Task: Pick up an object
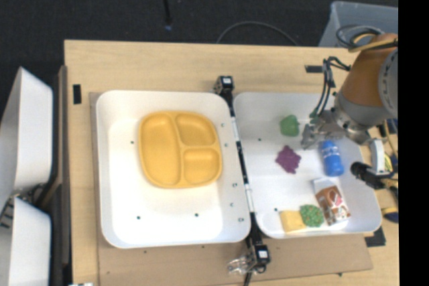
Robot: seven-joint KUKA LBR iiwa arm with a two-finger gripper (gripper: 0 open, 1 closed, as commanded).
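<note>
Your tool [312, 135] is hanging low in the right bin [261, 211], between the green block [289, 124] and the blue bottle [331, 158], and you cannot tell if it is gripping anything. The purple toy [289, 159] is lying just below it, so you are probably aiming for 1 of these 3. The snack packet [332, 203], yellow sponge [291, 220] and green ball [311, 214] are crowding the near corner, while the yellow plate [179, 148] is sitting alone in the left bin [114, 211].

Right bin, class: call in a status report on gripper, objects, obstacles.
Gripper low in right bin, between green piece and blue bottle; nothing seen between fingers. Purple piece close by. Yellow tray in left bin.
</note>
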